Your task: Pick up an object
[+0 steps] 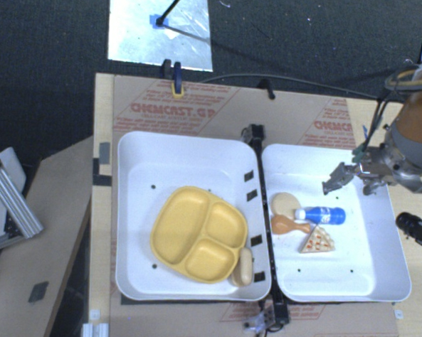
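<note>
From the overhead camera you see 2 white bins side by side on the bench. The left bin (137, 160) holds a yellow divided tray (198, 233) with 3 compartments, lying slightly turned, and a small tan bread roll (244, 267) touching the tray's lower right corner.

In the right bin (375, 277) you have 4 things clustered near its left side. A blue bottle (323, 215) with a white cap lies on its side, cap pointing left. Just left of it sits a pale round piece (286, 202), and below that an orange drumstick (288, 224) lies touching or nearly touching the bottle's cap end. A pizza slice (318, 241) rests just below the bottle, tip toward the upper right.

The gripper (336, 180) hangs over the right bin, above and slightly right of the bottle, with nothing between its fingers. At this angle you cannot tell whether they are spread or pressed together. The arm (416, 134) enters from the right.
</note>
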Robot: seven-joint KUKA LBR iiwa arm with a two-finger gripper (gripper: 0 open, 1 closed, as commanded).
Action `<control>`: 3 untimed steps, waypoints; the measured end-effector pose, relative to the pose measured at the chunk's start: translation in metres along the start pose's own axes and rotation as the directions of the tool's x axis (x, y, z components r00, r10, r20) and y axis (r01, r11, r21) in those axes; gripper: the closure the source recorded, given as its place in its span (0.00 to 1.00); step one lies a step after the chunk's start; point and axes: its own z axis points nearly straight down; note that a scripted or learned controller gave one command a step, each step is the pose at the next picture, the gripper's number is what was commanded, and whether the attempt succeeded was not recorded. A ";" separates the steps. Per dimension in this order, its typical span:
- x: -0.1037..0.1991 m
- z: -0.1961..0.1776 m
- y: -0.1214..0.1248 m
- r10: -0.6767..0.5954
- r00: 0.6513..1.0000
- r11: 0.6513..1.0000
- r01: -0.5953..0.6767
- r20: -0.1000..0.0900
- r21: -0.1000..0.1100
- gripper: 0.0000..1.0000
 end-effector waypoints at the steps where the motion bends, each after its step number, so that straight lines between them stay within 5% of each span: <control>1: 0.000 -0.005 0.002 -0.002 1.000 1.000 0.002 0.001 -0.010 0.00; 3: 0.006 0.092 -0.002 0.000 1.000 1.000 0.000 0.001 -0.005 0.00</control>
